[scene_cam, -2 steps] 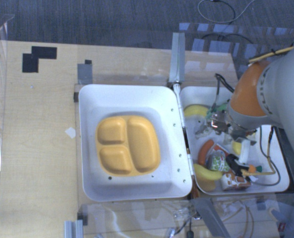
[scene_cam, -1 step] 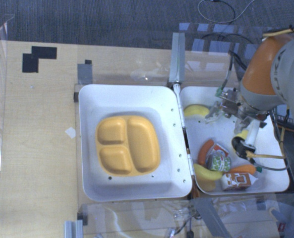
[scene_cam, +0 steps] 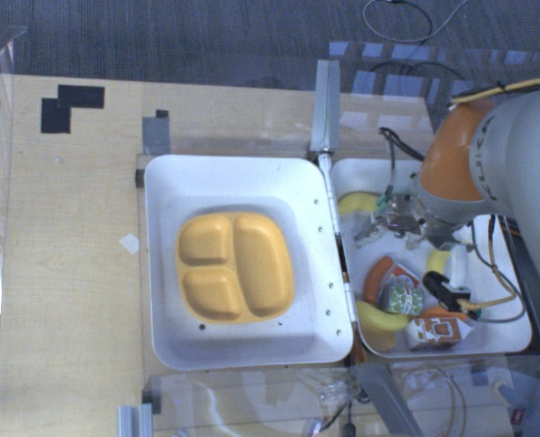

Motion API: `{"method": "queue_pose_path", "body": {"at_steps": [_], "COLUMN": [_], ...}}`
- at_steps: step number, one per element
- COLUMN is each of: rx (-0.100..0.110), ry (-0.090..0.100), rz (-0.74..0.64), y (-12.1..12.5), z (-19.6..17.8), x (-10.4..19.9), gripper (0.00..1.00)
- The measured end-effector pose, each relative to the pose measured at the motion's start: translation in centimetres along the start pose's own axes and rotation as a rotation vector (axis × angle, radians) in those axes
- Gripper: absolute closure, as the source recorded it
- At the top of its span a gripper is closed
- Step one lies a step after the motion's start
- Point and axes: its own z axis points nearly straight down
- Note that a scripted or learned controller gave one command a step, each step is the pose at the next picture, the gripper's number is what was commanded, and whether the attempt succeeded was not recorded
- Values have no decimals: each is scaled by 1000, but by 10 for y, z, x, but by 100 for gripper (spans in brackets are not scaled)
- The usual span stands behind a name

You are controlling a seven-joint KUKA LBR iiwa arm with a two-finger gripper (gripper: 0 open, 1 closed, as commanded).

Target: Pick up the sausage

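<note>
left bin (scene_cam: 160,244): white, shallow, sitting on the pale wooden surface (scene_cam: 69,244). it is holding one yellow tray (scene_cam: 236,267) with three compartments, two small ones on the left and one long one on the right, lying near the bin's middle.

right bin (scene_cam: 515,335): white, shallow, lying just beside the left bin. it is holding a jumble of food items. a yellow banana (scene_cam: 356,203) is lying at the upper left. a second yellow piece (scene_cam: 379,317) is resting at the lower left. a green packet (scene_cam: 401,296) is sitting in the middle, and a small orange-and-white carton (scene_cam: 433,332) is lying at the lower edge.

sausage (scene_cam: 376,279): reddish-orange, lying in the right bin's left half, just beside the green packet. its long axis is running from upper right to lower left, steeply tilted.

gripper (scene_cam: 392,224): hanging over the right bin's upper part, above and apart from the sausage. the fingers are looking metallic and tangled with cables; whether they are spread or pressed together cannot be told.
</note>
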Motion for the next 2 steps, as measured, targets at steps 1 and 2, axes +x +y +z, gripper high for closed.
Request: {"method": "queue_pose_path", "body": {"at_steps": [1, 2], "rx": [0, -5], "ry": [0, -1], "rz": [0, -117], "y": [0, -26], "z": [0, -1], "x": [0, 0], "gripper": [0, 0]}}
